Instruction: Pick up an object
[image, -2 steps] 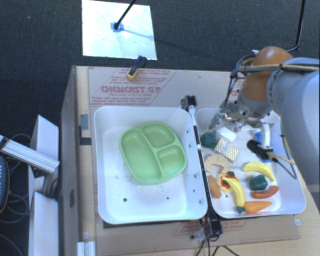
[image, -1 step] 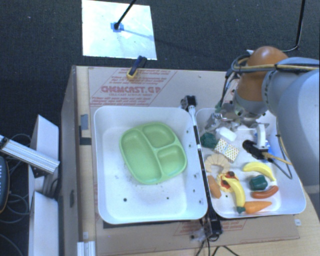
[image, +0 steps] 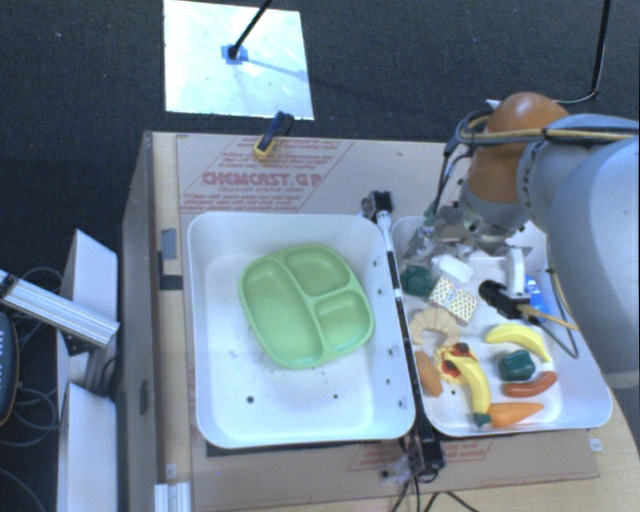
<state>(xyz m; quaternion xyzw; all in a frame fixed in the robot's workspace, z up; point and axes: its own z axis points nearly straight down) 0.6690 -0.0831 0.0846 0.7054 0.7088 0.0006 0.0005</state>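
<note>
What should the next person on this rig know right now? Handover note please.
End effector: low over the far end of the right bin; I cannot tell whether it is open or shut, and nothing shows in its grip.
Right bin holds the toy items: two bananas, a carrot, a sausage, a green piece, a checkered block, a white block, plus a few more.
Left bin: green divided plate, nothing on it.
Done: no pick visible yet.
Left: grasp one item and lift it.
</note>
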